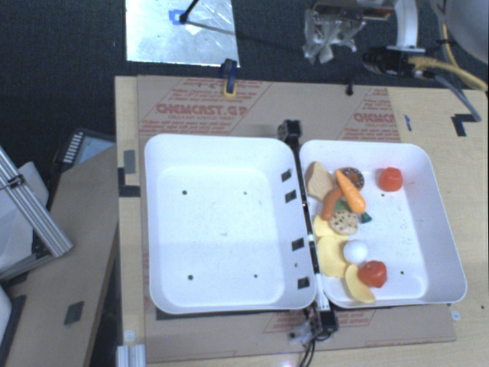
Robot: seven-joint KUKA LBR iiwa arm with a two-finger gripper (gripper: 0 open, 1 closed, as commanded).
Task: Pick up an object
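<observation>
The right bin point(428, 228) holds several toy foods crowded along its left side. Among them are an orange carrot point(351, 190), a bread slice point(318, 180), a speckled cookie point(344, 221), a white egg point(354, 251) and yellow pieces point(331, 255). A red tomato point(390, 178) lies apart near the back, and another red piece point(373, 273) lies near the front. My gripper point(328, 35) hangs high beyond the bench's far edge, well away from the bins. It is open, with nothing between its fingers.
The left bin point(221, 220) stands next to the right one, joined by a black divider with clips point(294, 197). A shiny metal sheet point(179, 21) lies on the floor at the back left. Cables point(428, 63) trail beside the arm.
</observation>
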